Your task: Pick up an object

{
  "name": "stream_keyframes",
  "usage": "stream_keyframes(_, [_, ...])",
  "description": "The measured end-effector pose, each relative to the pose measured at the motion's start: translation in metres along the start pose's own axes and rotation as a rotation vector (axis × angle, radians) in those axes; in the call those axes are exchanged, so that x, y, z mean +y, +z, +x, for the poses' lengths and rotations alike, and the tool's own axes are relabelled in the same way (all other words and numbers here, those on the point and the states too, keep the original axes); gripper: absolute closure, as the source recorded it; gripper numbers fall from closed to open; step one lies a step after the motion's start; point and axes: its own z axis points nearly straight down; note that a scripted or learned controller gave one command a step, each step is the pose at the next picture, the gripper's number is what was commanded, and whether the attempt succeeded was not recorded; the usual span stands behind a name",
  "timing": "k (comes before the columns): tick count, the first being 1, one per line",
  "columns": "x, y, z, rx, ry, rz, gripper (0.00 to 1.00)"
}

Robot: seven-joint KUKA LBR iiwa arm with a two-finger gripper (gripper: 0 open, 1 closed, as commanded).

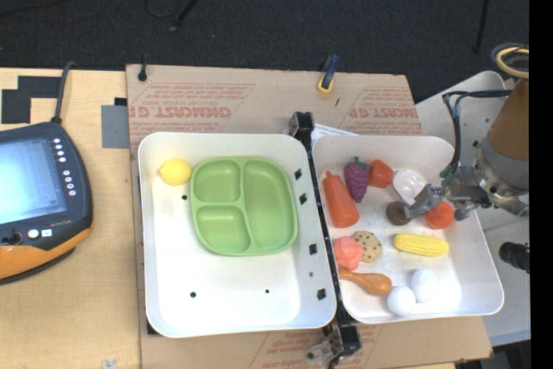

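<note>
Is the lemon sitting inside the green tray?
No, the lemon lies on the left bin's floor, beside the green tray's upper left corner, not in a compartment.

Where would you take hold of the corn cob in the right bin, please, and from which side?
Grip the corn cob across its middle, coming straight down from above. It lies flat with its long axis running left to right, and bare bin floor shows in front of and behind it, so fingers should fit on both long sides.
</note>
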Motion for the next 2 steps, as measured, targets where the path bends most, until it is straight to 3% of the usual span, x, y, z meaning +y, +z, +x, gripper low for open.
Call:
stream_keyframes(1, [0.003,-0.008,0.0,-0.003,-0.002,-0.015,0.0])
stream_keyframes(2, [0.006,0.039,0.008,-0.001,-0.002,-0.011,0.0])
